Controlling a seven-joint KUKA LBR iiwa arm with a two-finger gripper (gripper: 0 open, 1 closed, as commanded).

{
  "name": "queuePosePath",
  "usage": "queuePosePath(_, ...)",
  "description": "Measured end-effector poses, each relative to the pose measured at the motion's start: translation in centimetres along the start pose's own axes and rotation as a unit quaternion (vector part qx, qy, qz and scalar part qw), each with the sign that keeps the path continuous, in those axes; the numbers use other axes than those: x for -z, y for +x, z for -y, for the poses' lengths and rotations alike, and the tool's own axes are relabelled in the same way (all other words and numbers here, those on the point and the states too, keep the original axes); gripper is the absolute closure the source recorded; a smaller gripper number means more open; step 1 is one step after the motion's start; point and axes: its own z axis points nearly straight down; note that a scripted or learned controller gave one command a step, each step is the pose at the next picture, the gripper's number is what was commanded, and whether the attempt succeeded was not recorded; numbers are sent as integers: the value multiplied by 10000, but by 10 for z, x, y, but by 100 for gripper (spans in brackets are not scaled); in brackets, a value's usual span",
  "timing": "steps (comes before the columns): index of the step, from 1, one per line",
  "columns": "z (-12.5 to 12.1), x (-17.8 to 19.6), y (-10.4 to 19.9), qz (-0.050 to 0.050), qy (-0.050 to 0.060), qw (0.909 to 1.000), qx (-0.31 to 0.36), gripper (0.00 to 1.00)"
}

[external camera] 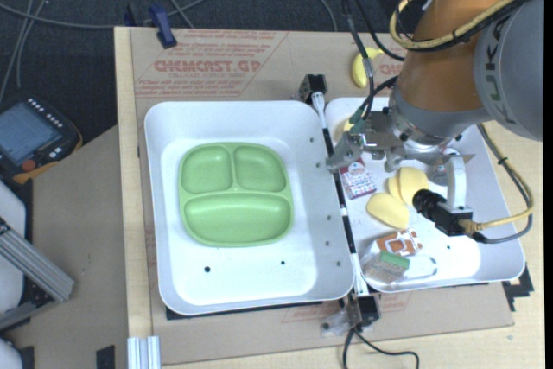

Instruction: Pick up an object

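Observation:
My gripper [378, 153] hangs low over the upper left part of the right bin [492, 259], under the grey wrist and its orange band. Just below it lies a small red and white packet [357, 181]. To the packet's right lie two pale yellow pieces [393, 203], touching each other. A clear bag with an orange item inside [393, 255] rests near the bin's front edge. The wrist hides whatever lies directly beneath it.
The left bin [173, 134] holds a green divided plate [235, 193]. A yellow object [361, 69] lies on the bench behind the right bin. A black connector and cable [441, 216] trail from the wrist across the right bin.

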Motion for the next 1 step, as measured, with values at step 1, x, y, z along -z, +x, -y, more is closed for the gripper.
queuePosePath(1, 32, -9, 41, -2, 5, 10000, 7, 100)
